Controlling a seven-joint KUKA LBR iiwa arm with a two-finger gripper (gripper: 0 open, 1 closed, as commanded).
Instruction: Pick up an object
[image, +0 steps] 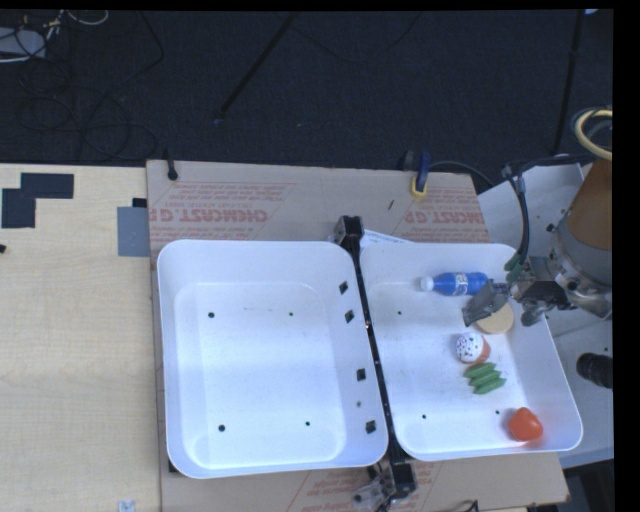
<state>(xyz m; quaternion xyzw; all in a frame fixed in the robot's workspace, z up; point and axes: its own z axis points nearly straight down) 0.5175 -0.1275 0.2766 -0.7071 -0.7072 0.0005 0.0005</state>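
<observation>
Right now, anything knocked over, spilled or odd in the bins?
Nothing spilled or damaged. The blue bottle lies on its side in the right bin, near the far wall. The round tan piece, white spotted ball, green item and red-orange ball sit loose.

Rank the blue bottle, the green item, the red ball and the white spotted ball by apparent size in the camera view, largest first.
1. blue bottle
2. green item
3. red ball and white spotted ball: too alike to rank.
</observation>
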